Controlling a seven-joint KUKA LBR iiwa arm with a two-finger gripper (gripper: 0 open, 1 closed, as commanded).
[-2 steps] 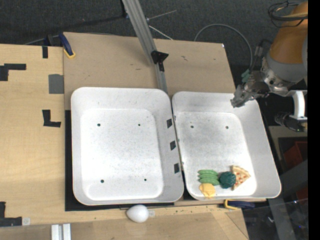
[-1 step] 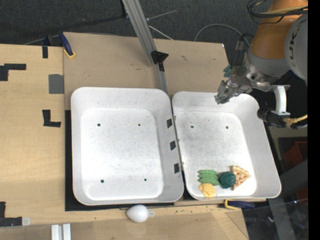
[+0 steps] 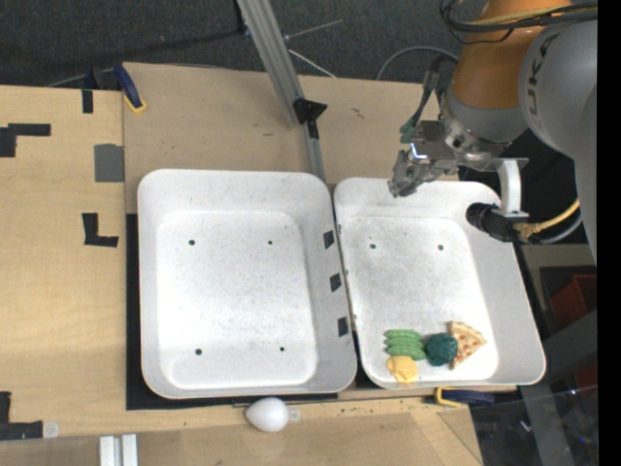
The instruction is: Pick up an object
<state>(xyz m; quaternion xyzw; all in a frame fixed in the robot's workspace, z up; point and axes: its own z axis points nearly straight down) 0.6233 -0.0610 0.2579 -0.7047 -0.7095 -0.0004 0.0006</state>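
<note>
The right bin (image 3: 505,280) holds a small cluster at its front right corner: a green ridged toy (image 3: 403,341), a yellow piece (image 3: 403,367), a dark teal round toy (image 3: 441,349) and a pizza slice toy (image 3: 468,340). My gripper (image 3: 403,184) hangs over the back left rim of the right bin, far from that cluster. Its fingers look close together with nothing visible between them.
The left bin (image 3: 233,280) sits beside the right one. A white egg-shaped object (image 3: 267,415) lies on the bench in front of the left bin. A grey metal pole (image 3: 281,61) slants down toward the gap between the bins.
</note>
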